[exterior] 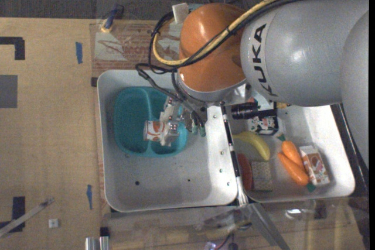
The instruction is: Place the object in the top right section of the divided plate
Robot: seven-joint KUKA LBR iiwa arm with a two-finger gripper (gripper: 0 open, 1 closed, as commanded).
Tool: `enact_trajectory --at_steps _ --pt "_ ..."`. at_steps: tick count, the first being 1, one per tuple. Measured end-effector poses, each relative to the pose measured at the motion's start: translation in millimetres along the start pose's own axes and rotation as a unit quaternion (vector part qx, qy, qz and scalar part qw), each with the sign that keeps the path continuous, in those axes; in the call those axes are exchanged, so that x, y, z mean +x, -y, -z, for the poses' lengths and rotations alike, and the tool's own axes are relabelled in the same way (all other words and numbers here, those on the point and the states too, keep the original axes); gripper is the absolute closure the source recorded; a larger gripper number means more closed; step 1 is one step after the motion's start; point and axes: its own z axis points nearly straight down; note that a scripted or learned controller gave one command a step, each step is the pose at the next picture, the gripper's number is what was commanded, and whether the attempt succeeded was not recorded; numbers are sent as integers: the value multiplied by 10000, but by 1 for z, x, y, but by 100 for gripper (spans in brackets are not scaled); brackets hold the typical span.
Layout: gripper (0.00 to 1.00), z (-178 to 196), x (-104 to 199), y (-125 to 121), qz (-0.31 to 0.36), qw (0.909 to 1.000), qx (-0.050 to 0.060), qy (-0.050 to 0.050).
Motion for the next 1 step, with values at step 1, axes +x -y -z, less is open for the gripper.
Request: enact_trajectory --at_steps 1 --pt "100 23 14 8 -635 9980 4 0"
